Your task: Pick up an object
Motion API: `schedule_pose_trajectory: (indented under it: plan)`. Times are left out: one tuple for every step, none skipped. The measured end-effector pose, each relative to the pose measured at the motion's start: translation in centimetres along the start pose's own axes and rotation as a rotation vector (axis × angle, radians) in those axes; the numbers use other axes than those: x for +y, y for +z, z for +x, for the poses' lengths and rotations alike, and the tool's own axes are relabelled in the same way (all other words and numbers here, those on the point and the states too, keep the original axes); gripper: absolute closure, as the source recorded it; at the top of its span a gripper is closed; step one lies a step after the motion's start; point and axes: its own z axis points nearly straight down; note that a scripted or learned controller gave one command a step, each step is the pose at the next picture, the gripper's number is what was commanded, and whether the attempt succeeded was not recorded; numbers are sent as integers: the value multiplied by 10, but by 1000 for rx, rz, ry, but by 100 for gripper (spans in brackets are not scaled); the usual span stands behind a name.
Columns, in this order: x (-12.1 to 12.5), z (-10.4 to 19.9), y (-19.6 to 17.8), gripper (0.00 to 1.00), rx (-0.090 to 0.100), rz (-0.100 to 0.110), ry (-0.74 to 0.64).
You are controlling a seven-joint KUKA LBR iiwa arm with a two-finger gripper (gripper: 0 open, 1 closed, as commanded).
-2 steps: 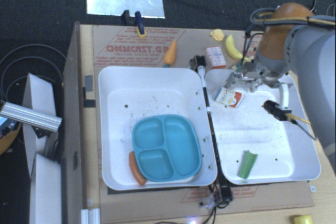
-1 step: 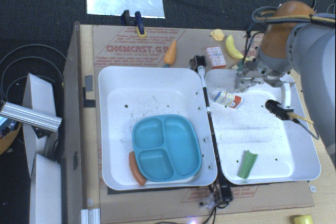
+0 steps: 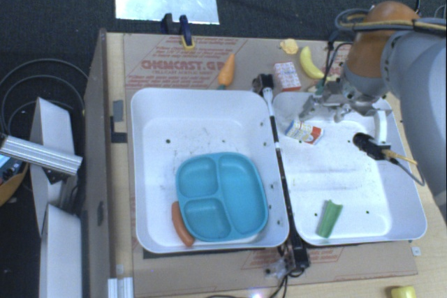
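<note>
Two shallow white bins sit side by side on the desk [image 3: 147,56]. In the right bin [image 3: 349,185], a small white carton with red and blue print [image 3: 304,131] lies near the far left corner, close to the divider. The pincer [image 3: 316,107] hangs low over that corner, just beyond the carton; I cannot tell how wide it stands, nor whether it touches the carton, and nothing is seen in its grasp. A green vegetable piece [image 3: 328,218] lies well apart near the front wall. The left bin [image 3: 150,122] holds a blue divided plate [image 3: 221,196] with an orange sausage [image 3: 181,224] beside its left edge. Behind the bins lie a carrot [image 3: 225,71], a small box [image 3: 287,76] and a banana [image 3: 311,63].
</note>
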Motion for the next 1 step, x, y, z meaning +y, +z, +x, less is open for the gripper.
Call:
schedule_pose_trajectory:
  plan:
    - [-21, -37, 12, 0, 0, 6, 10]
